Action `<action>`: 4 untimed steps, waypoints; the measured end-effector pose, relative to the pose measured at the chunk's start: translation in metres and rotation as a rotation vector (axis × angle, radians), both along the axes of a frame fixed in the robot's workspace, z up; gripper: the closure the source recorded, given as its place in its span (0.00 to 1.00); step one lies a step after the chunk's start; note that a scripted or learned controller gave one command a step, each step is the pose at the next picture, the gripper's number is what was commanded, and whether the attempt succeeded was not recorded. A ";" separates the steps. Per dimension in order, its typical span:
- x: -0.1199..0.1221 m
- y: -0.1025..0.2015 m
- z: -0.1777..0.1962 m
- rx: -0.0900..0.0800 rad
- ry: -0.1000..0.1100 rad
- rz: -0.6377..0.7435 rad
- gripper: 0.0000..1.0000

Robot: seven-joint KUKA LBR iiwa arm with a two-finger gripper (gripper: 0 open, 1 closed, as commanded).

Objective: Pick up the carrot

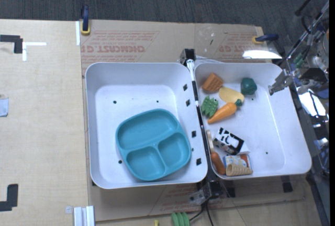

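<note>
The carrot (223,112) is orange with a green top. It lies tilted in the upper left part of the right bin (277,136), its green end touching a yellow piece (231,95). A green leafy toy (210,106) sits just left of it. My gripper (278,85) hangs over the right bin's upper right corner, well to the right of the carrot and apart from it. Nothing shows in its grasp.
The right bin also holds an orange bread-like piece (212,82), a dark green toy (248,85), a black-and-white box (230,140), an orange item (217,162) and a waffle cone (238,168). A blue divided plate (153,144) lies in the left bin (104,94).
</note>
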State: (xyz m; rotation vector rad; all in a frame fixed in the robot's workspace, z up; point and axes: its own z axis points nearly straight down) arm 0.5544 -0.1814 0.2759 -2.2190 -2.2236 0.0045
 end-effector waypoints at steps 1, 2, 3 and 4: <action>0.054 0.076 -0.126 0.001 0.001 0.182 0.00; 0.054 0.081 -0.179 -0.001 -0.009 0.235 0.00; 0.055 0.081 -0.169 0.000 -0.012 0.231 1.00; -0.020 0.084 -0.185 0.002 0.000 0.173 1.00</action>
